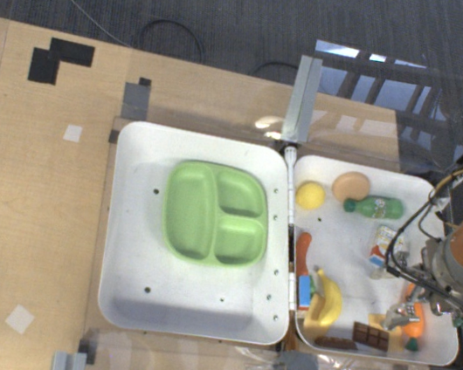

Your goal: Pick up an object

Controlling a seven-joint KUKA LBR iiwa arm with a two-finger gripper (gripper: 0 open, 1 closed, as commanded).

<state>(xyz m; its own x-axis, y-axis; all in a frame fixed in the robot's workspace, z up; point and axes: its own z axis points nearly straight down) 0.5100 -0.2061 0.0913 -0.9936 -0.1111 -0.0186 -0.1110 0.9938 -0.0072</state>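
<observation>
Lowest in the right bin point(448, 351), a brown chocolate bar point(371, 336) is lying flat near the front wall, with a darker bar point(335, 341) just beside it toward the left. An orange carrot-like piece point(415, 317) with a green tip is sitting right at the gripper point(411, 316), which is hanging over the bin's right front corner; whether the fingers are spread or pinching it, I cannot tell. A yellow banana point(327, 299) is resting left of the chocolate bar, touching a small blue block point(304, 290), and a thin red-orange stick point(302, 252) is lying along the left wall. Further back, a yellow lemon point(310, 194), a tan egg-shaped item point(351, 187) and a green bottle point(376, 207) are lined up near the rear wall. A white carton point(382, 249) is lying mid-bin. Across the divider, a green sectioned plate point(214, 213) is sitting in the left bin point(119, 293) on the wooden desk point(22, 214).
</observation>
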